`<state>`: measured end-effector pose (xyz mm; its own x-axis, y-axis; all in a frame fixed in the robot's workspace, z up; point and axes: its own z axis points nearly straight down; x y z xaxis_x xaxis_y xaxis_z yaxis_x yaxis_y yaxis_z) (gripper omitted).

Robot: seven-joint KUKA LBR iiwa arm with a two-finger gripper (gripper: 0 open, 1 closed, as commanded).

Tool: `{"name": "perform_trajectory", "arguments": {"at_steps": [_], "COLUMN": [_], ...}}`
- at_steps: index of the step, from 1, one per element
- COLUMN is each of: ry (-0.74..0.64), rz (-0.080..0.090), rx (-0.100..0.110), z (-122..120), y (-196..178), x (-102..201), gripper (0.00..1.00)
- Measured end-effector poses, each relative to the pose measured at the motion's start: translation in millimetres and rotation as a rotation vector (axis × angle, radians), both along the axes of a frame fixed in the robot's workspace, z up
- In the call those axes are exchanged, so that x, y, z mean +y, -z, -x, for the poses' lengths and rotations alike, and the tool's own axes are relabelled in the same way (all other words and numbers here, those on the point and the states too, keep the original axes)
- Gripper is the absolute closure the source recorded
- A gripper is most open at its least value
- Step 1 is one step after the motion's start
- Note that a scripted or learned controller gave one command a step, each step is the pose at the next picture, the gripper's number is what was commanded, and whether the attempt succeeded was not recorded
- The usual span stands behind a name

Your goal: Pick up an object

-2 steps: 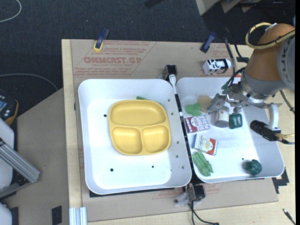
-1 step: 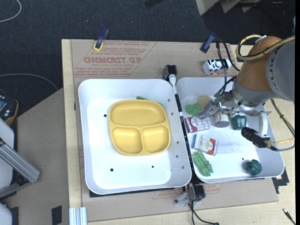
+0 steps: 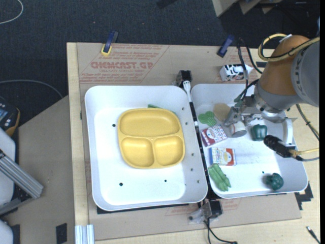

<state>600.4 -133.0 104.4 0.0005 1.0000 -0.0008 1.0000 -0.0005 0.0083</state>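
My claw (image 3: 242, 120) hung low in the right bin (image 3: 297, 179); whether it gripped anything I could not tell. The small red-and-white packet (image 3: 214, 135) (nearest candidate) lay just left of it.

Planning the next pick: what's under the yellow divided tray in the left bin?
A green sliver pokes out from behind the yellow tray at its far edge. Whatever else lies beneath is covered; around it, bare left bin floor.
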Motion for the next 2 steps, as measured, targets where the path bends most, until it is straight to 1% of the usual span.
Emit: {"name": "perform_trajectory", "arguments": {"at_steps": [1,2], "ry": [-0.002,-0.002], "rz": [0.001,0.001], "rx": [0.003,0.0], "z": [-2,-7], "y": [-43,-107], "x": [2,5], "gripper": [1.0,1.0]}}
